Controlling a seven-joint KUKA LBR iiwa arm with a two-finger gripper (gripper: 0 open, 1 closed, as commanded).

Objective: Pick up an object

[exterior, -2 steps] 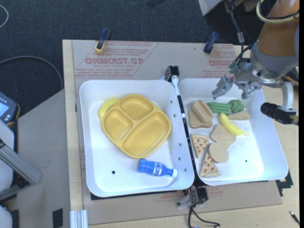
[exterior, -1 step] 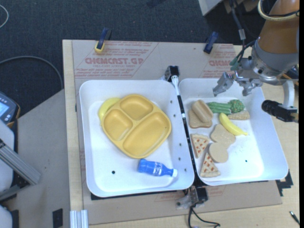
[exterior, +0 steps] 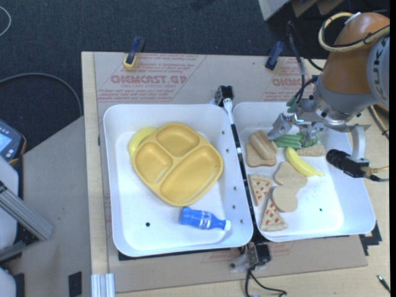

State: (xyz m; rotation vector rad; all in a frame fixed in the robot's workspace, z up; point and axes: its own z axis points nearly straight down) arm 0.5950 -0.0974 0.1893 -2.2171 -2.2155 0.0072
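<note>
I see the left bin (exterior: 117,184) holding one yellow divided plate (exterior: 178,163) and one blue bottle (exterior: 204,219). Right bin (exterior: 356,212): one hot dog (exterior: 261,148), one banana (exterior: 302,163), two waffle wedges (exterior: 266,203), some green item (exterior: 289,141). Jaws (exterior: 296,124) sit over the green item at the bin's back; can't tell their opening or any hold.

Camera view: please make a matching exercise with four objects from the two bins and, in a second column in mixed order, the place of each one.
Objects:
1. yellow divided plate
2. blue bottle
3. banana
4. hot dog

Places:
A. right bin, near the divider, far end
B. left bin, near edge, lying on its side
C. left bin, middle
D. right bin, middle, below the gripper

Pairs: 1-C, 2-B, 3-D, 4-A
</note>
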